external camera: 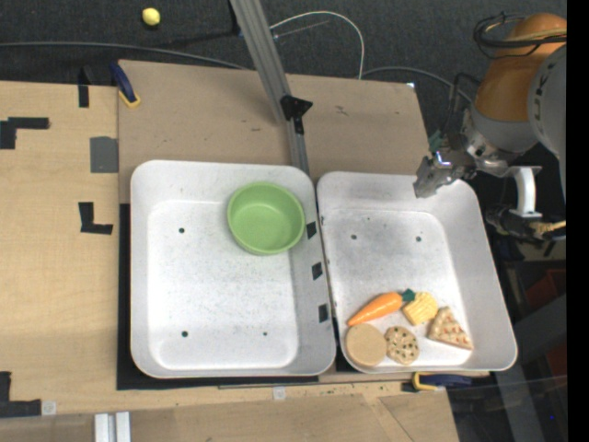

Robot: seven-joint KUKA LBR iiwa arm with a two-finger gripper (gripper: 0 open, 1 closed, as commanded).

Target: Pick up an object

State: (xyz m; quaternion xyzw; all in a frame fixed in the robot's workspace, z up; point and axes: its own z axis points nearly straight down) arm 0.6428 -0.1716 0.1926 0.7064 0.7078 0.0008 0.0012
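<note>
A green bowl (266,217) sits upright near the back right corner of the left bin (166,274). In the front right corner of the right bin (396,238) lie an orange toy carrot (375,308), a yellow corn piece (421,307), a pizza slice (449,328), a chocolate-chip cookie (401,344) and a plain tan round biscuit (365,346). My gripper (430,181) hangs over the back right corner of the right bin, well away from the food pieces, with nothing visible between its fingers.
A slanted grey pole (267,58) crosses the bench behind the bins down to the seam between them. Cables (322,21) loop at the back. A small yellow ball (151,16) lies on the dark floor at the far left.
</note>
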